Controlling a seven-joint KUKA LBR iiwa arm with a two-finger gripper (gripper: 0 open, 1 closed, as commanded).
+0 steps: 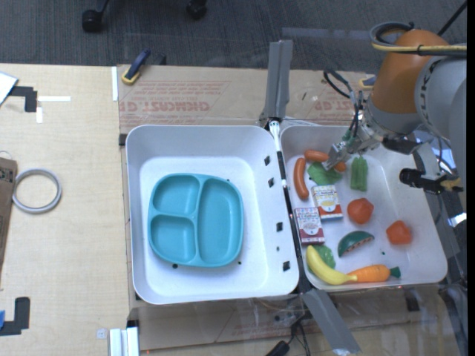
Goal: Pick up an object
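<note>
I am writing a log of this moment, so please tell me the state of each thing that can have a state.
gripper: low in the right bin, over the green leafy toy
divided plate: upright, flat in the left bin
banana: lying at the front wall
carrot: lying, touching the banana
tape roll: flat on the bench

There are two shallow white plastic bins (141, 199). One turquoise divided plate (197, 220) is there. I count two sausages (300, 177), two small cartons (327, 202), two red-orange tomatoes (360, 211), one yellow banana (323, 267), one orange carrot (369, 274), one green cucumber (359, 173), one watermelon slice (355, 242), and one roll of tape (35, 190).
</note>
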